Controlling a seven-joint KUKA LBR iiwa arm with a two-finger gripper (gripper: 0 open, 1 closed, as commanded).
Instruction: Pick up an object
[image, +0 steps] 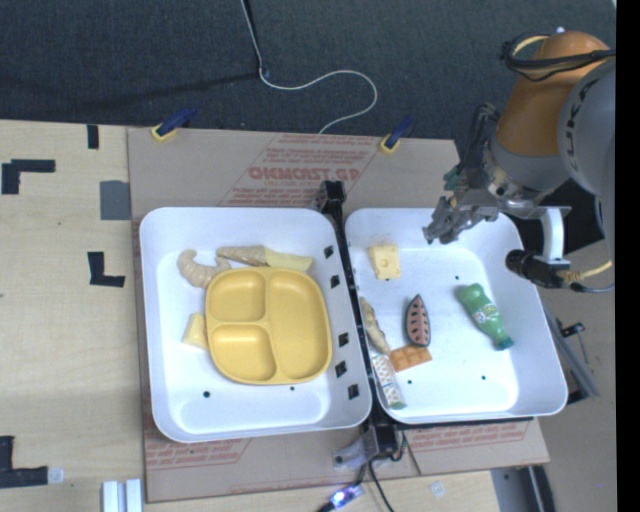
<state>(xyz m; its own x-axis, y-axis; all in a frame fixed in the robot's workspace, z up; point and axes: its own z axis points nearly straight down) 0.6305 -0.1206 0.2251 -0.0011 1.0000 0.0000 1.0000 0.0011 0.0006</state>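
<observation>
Nothing lifted yet: gripper (438, 232) hangs over the right bin's (535, 392) far edge; its state I cannot tell. Bottle (485, 316) untouched.

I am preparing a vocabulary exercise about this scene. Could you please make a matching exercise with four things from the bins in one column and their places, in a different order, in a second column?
Things:
1. yellow divided plate
2. green bottle
3. cheese cube
4. gripper

Places:
A. right bin, near its right wall
B. above the far edge of the right bin
C. middle of the left bin
D. right bin, far left part

Pairs: 1-C, 2-A, 3-D, 4-B
</observation>
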